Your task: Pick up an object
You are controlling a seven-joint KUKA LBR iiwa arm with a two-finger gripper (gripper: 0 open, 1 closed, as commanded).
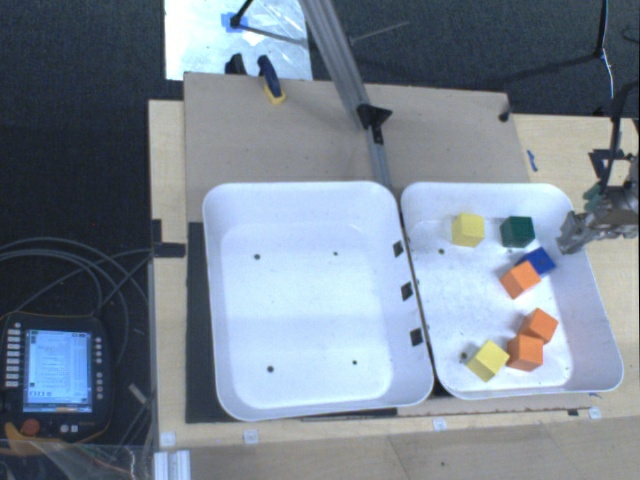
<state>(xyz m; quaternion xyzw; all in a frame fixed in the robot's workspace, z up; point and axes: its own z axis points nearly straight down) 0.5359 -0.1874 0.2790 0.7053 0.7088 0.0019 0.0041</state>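
The right bin [590,313] holds several small blocks. A yellow cube [467,230] and a dark green cube [517,231] sit near its far side. A blue cube [541,261] touches an orange cube [519,279] in the middle right. Two more orange cubes [540,323] [525,352] and a second yellow cube [488,359] lie near the front. My gripper [578,231] hangs over the bin's right rim, just right of the green and blue cubes, and I see no block in it.
The left bin [230,268] sits beside the right one, their rims meeting in the middle. A grey pole [340,53] slants in from the top. A teach pendant [55,373] and cables lie on the floor at the left.
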